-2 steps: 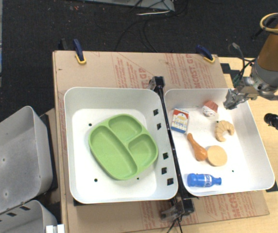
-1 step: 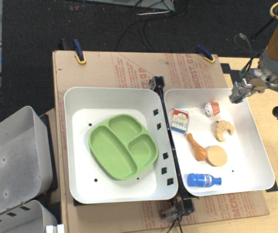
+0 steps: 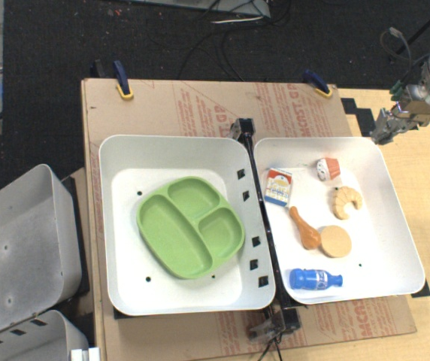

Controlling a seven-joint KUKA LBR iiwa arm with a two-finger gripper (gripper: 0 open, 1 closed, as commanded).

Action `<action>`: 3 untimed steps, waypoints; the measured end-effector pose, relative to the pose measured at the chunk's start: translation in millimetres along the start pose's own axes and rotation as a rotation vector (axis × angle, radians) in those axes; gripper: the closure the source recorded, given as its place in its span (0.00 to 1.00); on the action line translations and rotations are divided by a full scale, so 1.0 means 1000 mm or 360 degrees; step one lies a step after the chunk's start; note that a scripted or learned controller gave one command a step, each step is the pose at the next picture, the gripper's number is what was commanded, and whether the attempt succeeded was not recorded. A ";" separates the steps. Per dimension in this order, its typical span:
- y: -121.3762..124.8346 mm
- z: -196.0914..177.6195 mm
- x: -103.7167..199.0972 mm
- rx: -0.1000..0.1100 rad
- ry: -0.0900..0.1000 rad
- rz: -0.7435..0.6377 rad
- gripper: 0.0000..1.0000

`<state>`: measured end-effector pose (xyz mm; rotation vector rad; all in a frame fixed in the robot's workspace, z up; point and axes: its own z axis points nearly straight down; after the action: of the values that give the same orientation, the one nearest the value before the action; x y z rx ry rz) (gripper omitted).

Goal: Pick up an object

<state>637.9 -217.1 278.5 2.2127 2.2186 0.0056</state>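
Observation:
The right bin holds a small white and blue carton, a red and white piece, a tan croissant, an orange drumstick, a round tan cookie and a blue bottle lying on its side. My gripper hangs at the far right, just outside the bin's upper right corner, above the bench. It is small and dark here. Nothing shows between its fingers.
The left bin bears a green divided plate. A black divider runs between the bins. Yellow clamps grip the cardboard's far edge. A grey tub stands at the left.

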 end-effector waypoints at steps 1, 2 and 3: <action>-0.005 0.000 0.062 0.0012 0.0008 -0.0009 1.00; -0.008 0.000 0.125 0.0014 0.0008 -0.0009 1.00; -0.010 0.019 0.177 0.0016 0.0008 -0.0008 1.00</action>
<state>627.2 -39.8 258.8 2.2146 2.2314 -0.0003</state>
